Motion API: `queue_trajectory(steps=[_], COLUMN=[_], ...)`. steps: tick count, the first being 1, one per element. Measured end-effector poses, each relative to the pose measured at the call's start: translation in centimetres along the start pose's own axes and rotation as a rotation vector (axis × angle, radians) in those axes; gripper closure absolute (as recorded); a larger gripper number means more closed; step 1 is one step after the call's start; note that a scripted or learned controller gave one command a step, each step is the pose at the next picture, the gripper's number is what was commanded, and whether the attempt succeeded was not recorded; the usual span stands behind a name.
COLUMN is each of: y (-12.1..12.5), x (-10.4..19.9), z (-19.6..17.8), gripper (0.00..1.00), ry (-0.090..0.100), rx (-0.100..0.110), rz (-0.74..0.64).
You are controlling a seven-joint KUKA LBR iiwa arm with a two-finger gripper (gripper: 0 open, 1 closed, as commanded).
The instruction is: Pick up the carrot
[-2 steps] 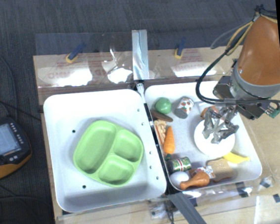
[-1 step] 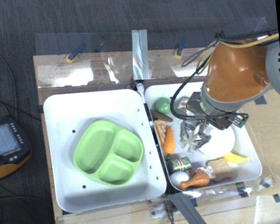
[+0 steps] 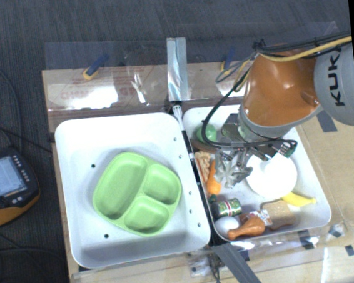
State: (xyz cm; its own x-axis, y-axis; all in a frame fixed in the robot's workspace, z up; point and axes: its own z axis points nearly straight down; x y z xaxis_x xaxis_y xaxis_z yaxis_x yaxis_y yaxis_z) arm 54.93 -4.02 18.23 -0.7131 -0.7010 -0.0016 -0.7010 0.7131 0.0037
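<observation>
The carrot [image 3: 213, 177] is a small orange piece lying upright along the left side of the right bin [image 3: 318, 201], next to the bin's divider wall. My gripper [image 3: 232, 171] hangs over the right bin just to the right of the carrot, its metal fingers pointing down close beside it. The orange wrist band and grey arm cover the bin's upper right part. I cannot make out whether anything sits between the fingers.
The left bin [image 3: 87, 241] holds a green divided plate [image 3: 138, 191]. In the right bin lie a white round plate [image 3: 274, 179], a small can [image 3: 227, 208], a chicken drumstick toy [image 3: 252, 226], a banana [image 3: 299, 200] and a white egg [image 3: 226, 225].
</observation>
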Motion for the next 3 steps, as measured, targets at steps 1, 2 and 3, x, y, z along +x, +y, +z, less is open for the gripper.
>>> queue_trajectory(steps=[1,2,3], y=[-0.1,2.0,3.7], x=[0.0,5.2,0.0], z=[-0.2,-0.2,-0.1], gripper=[0.00,0.00,0.00], ry=[-0.002,0.000,-0.001], rx=[0.002,0.003,0.002], rz=[0.001,-0.013,-0.042])
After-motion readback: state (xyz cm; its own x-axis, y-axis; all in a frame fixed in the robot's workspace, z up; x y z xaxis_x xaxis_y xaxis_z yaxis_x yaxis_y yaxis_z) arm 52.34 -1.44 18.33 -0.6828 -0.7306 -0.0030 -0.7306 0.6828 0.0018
